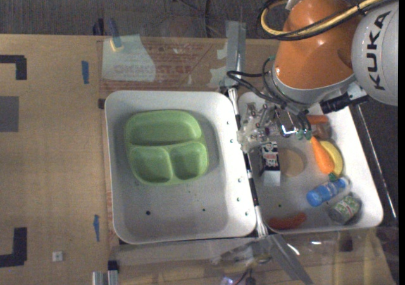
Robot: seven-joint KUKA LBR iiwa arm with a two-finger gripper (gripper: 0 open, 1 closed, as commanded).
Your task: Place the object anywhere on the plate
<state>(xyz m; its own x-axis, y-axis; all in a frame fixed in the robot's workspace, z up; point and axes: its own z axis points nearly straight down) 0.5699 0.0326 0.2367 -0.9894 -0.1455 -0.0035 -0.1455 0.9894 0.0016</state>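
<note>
Camera view, gripper (271, 133) over milk carton (271, 158), perhaps touching, green plate (166, 145) apart.

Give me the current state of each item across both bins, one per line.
green plate: flat in the left bin, nothing on it
milk carton: in the right bin, below the gripper
carrot: lying beside the banana
blue bottle: on its side
can: tipped over near the bin corner
red sausage: lying flat
</note>
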